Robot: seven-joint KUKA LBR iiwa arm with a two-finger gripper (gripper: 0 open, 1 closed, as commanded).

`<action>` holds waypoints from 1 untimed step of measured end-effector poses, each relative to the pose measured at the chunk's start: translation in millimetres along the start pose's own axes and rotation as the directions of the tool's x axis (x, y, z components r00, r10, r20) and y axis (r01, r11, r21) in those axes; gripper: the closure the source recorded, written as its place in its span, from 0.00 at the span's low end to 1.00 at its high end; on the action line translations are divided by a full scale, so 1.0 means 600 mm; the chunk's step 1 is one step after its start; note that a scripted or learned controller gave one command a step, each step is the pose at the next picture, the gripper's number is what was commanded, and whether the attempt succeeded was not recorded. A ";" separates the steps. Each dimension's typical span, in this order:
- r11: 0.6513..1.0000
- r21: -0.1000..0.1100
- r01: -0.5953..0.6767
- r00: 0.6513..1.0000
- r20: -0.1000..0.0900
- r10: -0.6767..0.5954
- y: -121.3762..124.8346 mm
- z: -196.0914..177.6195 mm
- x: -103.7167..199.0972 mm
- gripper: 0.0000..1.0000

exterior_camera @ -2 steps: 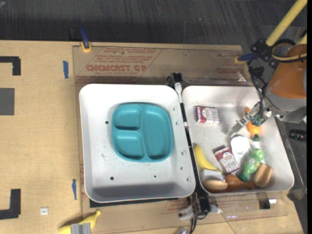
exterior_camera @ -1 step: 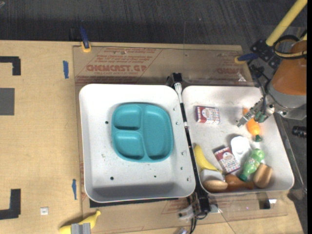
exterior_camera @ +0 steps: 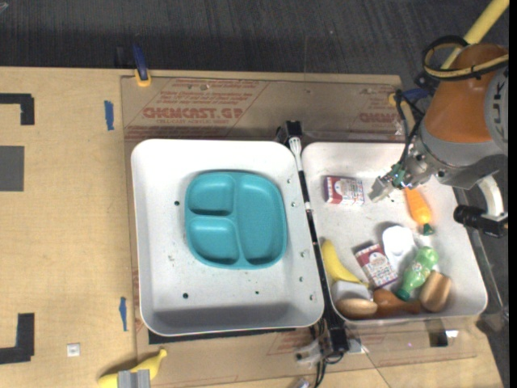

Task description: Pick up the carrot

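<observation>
Your carrot (exterior_camera: pixel 418 206) is not picked up yet: it lies on the floor of the right bin (exterior_camera: pixel 472 253), at its far right, with its green end toward you. The jaws (exterior_camera: pixel 393 182) hang just left of it, over the bin's far part, and nothing sits between them. You can see the two fingers slightly apart, so they read as open. Closing on the carrot and lifting it are both left to do.

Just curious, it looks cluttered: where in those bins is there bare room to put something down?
Left bin: bare white floor all round the teal plate. Right bin: a bare strip behind the small carton. Crowded at its front, around the banana.
</observation>
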State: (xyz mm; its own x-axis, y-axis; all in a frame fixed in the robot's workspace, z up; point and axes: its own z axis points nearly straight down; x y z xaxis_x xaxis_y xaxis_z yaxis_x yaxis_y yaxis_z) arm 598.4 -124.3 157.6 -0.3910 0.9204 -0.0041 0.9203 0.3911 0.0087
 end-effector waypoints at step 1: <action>0.945 0.004 0.326 0.945 -0.003 -0.326 0.003 0.099 -0.054 1.00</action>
State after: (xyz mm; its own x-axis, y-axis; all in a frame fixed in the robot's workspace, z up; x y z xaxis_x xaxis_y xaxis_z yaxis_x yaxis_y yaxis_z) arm 613.3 -153.3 98.1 -0.6697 0.7427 -0.0042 0.7426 0.6697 0.0033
